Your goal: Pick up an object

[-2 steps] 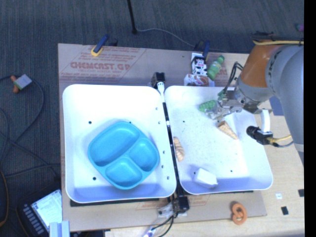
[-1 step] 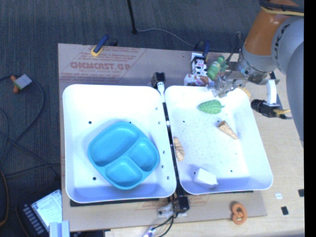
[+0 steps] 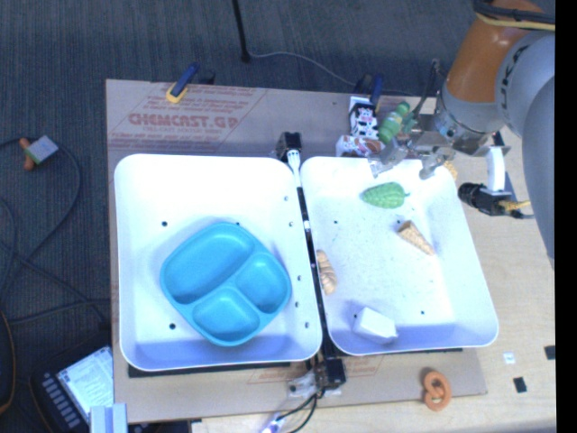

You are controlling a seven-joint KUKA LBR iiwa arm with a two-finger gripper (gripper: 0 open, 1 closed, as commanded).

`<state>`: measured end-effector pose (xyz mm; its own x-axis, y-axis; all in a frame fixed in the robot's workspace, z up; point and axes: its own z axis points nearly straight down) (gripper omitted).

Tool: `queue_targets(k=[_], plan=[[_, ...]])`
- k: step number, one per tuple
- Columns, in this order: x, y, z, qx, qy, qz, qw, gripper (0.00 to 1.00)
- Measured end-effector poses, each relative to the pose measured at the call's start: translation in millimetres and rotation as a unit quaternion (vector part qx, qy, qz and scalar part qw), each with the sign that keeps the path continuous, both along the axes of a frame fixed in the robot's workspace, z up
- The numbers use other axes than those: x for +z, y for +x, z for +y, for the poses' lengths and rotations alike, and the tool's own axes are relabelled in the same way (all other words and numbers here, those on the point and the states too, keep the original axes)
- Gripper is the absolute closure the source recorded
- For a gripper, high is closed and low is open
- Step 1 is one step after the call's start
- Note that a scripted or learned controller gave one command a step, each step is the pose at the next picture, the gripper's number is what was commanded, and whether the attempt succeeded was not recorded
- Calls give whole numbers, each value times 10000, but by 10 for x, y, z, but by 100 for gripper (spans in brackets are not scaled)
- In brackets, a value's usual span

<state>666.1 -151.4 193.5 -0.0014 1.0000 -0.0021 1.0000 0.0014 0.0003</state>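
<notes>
My gripper (image 3: 410,162) hangs over the far edge of the right bin (image 3: 469,269), its two grey fingers spread open with nothing between them. Just below and left of it a green leaf-shaped object (image 3: 385,195) lies on the bin floor. A tan cone (image 3: 416,236) lies a little nearer to the front. Against the bin's left wall rests a brown ridged piece (image 3: 325,271). A white block (image 3: 373,322) sits at the front of the same bin.
The left bin (image 3: 135,206) holds a blue divided plate (image 3: 225,282). A small green and white item (image 3: 394,123) sits behind the right bin beside the wrist. An orange ring (image 3: 436,388) lies on the bench in front of the bins.
</notes>
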Motion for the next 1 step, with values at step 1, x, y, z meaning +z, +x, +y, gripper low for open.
queue_targets(k=[1], plan=[[-1057, -308, 267, -7, 1, -26, 10000, 0]])
